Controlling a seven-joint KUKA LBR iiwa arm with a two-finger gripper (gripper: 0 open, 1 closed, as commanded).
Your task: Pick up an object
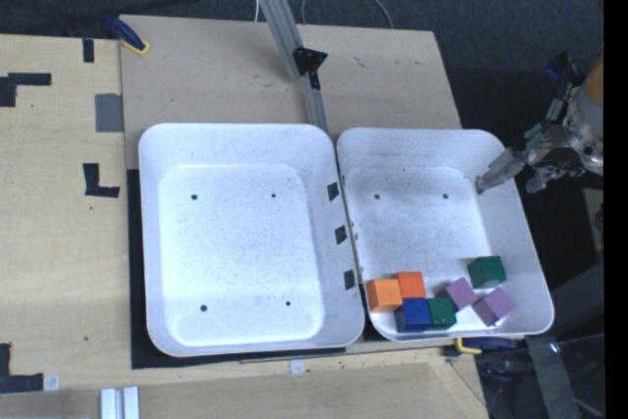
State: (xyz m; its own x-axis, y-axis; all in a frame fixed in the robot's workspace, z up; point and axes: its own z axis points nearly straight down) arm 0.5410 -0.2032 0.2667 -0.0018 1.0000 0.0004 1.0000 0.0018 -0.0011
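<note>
The hand (518,170) hangs over the right bin's (412,147) right rim, cut off by the frame; fingers seemingly apart, clamping nothing. Blocks (437,299) cluster in that bin's near-right corner, partly overlapping.

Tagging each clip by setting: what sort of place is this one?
Most likely a robotics lab bench for grasping trials: two white bins side by side on a plywood benchtop, small coloured blocks heaped in the right bin's near corner, and the arm's claw over its right rim.
</note>
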